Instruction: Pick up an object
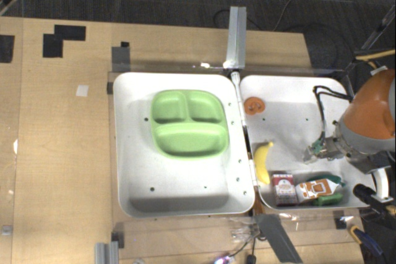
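A: Where do things stand?

B: The grey arm with its orange band (pixel 371 111) leans in from the right over the right-hand shallow white bin (pixel 291 96). Its pincer (pixel 317 151) hangs low near the bin's right side; whether it is spread or pressed together I cannot tell, and nothing is visibly in it.

A: And what could it pick?

B: A yellow banana (pixel 263 162) lies by the left wall, a small dark red box (pixel 283 188) and an orange-and-green packet (pixel 320 189) sit along the near wall, and an orange disc (pixel 253 106) lies at the far left corner. The left white bin (pixel 130 151) holds a green divided tray (pixel 189 122).

A: The risk?

B: The pincer sits over bare floor, apart from everything. Closing there likely grabs nothing. The box and packet touch, so a descent there could pinch both or jam against the wall.
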`<state>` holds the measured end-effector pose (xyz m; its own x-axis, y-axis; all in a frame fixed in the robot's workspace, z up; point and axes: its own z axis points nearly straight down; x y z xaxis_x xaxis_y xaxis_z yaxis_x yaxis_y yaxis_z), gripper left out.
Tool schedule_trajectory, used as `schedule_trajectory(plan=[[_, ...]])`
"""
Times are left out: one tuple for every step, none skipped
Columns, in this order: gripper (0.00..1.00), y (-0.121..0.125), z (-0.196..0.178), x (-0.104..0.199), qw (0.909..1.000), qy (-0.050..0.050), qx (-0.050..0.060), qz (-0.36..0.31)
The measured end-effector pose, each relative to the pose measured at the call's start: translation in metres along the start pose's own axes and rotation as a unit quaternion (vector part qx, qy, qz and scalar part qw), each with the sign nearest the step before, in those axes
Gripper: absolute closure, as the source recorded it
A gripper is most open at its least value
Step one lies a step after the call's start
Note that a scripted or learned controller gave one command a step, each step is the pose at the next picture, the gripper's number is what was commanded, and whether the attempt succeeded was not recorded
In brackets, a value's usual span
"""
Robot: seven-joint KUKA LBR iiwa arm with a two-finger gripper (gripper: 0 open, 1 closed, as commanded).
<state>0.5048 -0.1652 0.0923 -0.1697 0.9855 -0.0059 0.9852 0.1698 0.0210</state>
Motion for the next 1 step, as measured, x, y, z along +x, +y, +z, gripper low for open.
schedule_trajectory(plan=[[1.0, -0.014, -0.0732, 0.0035, 0.9916, 0.003, 0.007, -0.129]])
